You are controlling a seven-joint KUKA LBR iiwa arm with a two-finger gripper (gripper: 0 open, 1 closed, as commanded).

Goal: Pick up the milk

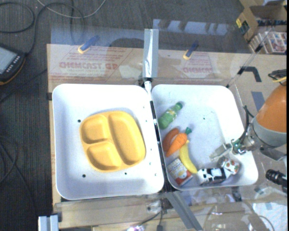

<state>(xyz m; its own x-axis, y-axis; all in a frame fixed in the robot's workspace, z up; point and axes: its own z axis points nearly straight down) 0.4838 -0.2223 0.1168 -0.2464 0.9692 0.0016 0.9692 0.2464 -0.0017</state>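
Two white bins sat side by side on my bench point(62, 66). At the right bin's point(216, 100) near corner I saw the milk point(212, 175) lying on its side, next to a banana point(187, 159). My gripper point(225, 150) hovered just above it; how it stood I couldn't tell.

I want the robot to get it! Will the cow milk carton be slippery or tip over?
The milk carton already lies on its side, so it probably cannot tip. Its boxy shape looks stiff, likely sliding rather than rolling. The bin wall beside it may crowd the hand.
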